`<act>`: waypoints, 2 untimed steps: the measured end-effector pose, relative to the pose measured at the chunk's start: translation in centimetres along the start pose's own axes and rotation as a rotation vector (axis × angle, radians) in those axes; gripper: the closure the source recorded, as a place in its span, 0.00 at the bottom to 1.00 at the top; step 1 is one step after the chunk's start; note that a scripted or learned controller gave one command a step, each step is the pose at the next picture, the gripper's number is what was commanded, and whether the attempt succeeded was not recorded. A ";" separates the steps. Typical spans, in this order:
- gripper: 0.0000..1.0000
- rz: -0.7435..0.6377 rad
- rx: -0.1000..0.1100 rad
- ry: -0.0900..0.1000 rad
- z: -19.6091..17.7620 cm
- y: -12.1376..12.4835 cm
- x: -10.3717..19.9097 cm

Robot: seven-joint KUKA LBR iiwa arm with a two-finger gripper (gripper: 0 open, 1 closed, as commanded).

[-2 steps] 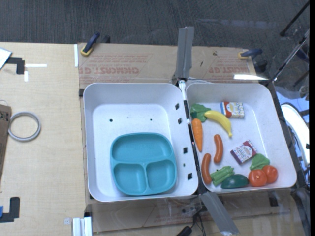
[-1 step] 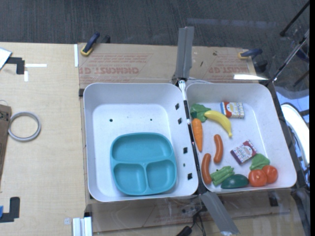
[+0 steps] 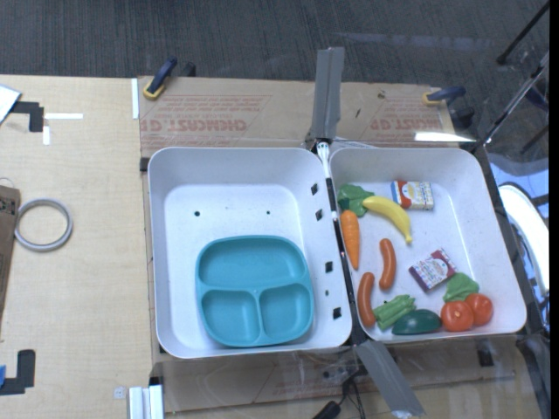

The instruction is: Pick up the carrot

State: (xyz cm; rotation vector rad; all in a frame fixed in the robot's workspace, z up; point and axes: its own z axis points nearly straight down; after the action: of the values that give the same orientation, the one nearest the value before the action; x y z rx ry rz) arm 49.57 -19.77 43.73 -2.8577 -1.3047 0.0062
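One carrot (image 3: 350,236) lies by the right bin's (image 3: 489,190) left wall, leafy top beside a banana (image 3: 389,216). Two sausages (image 3: 386,263), two small cartons (image 3: 412,194), tomatoes (image 3: 465,311) nearby. A teal divided plate (image 3: 254,289) sits left.

- I had one fixed camera above the bench (image 3: 70,321), looking down at a slant.
- It faced both bins: the left bin (image 3: 166,260) near the frame's middle and the right bin (image 3: 489,234) toward the right side.
- It sat far enough back that I also saw dark floor (image 3: 262,16) beyond the bench's far edge.
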 end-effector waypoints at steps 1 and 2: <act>1.00 -0.301 0.000 0.000 -0.4 -6.0 5.1; 1.00 -0.402 0.000 0.000 -0.4 -12.8 12.2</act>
State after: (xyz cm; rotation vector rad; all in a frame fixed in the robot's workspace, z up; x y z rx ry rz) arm 47.87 -2.13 44.13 -2.5390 -1.8491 0.0054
